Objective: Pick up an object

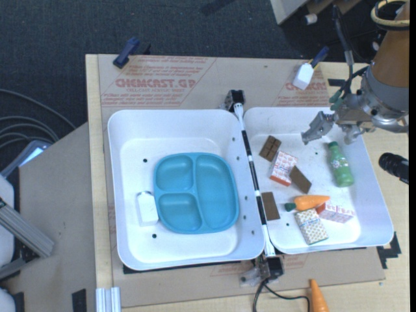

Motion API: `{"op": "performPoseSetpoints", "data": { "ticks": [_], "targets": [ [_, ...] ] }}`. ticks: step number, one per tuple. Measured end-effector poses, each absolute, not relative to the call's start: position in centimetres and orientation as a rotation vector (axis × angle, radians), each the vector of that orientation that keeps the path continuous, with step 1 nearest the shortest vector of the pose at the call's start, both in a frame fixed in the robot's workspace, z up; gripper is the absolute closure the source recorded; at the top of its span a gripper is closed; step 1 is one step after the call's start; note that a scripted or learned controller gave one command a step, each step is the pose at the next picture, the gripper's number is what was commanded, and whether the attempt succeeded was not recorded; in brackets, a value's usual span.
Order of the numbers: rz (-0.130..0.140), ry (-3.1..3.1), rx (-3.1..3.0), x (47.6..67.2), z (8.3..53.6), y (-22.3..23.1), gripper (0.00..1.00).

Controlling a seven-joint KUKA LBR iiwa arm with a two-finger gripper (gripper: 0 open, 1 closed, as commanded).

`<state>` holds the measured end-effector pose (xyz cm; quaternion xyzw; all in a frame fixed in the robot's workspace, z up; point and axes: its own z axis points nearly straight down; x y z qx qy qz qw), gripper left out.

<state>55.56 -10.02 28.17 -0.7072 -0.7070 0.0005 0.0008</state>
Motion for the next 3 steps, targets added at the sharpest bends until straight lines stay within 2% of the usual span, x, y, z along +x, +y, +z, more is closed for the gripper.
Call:
{"op": "performPoseSetpoints", "data": {
  "ticks": [1, 2, 3],
  "targets": [
    [0.002, -2.219, -2.221, 50.9, 24.3, -10.8, 0.0],
    [0.001, -2.219, -2.221, 52.8, 12.4, -11.6, 0.0],
    [-0.005, -2.224, -2.223, 56.6, 8.8, -10.8, 0.0]
  ]
}}
